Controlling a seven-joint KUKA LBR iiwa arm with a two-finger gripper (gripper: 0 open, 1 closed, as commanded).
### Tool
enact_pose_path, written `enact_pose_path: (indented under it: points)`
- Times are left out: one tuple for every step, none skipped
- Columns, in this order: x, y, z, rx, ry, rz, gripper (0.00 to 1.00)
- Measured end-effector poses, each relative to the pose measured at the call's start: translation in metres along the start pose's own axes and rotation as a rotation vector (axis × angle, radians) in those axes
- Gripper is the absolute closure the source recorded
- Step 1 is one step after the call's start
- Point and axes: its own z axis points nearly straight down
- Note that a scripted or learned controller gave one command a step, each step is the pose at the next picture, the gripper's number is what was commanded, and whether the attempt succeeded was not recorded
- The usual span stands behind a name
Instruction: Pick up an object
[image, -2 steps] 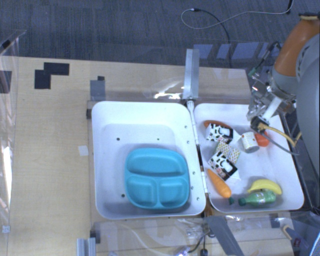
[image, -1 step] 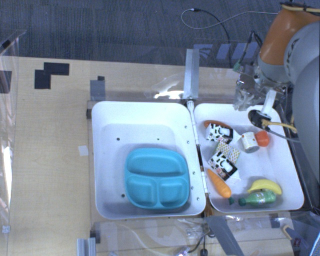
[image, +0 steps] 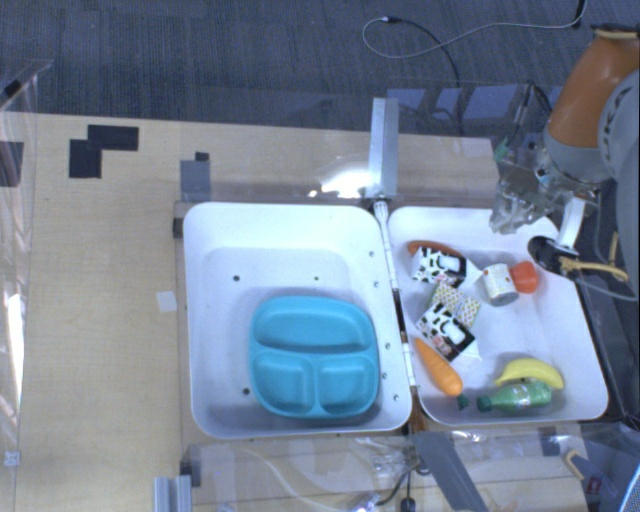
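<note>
Two white bins: one blue divided plate; one carrot, one banana, one green bottle, one can, two black-and-white patterned packets.

One fixed overhead camera, slanted down over both white bins, arm entering from the right.

You find no legible text, brand, number or sign. The black-and-white patterned packets in the right bin carry print too small to read, and the green bottle's label is blurred.
</note>
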Motion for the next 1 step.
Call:
enact_pose_path:
  points:
    - [-0.0343, 0.0277, -0.0097, -0.003, 0.000, 0.176, 1.00]
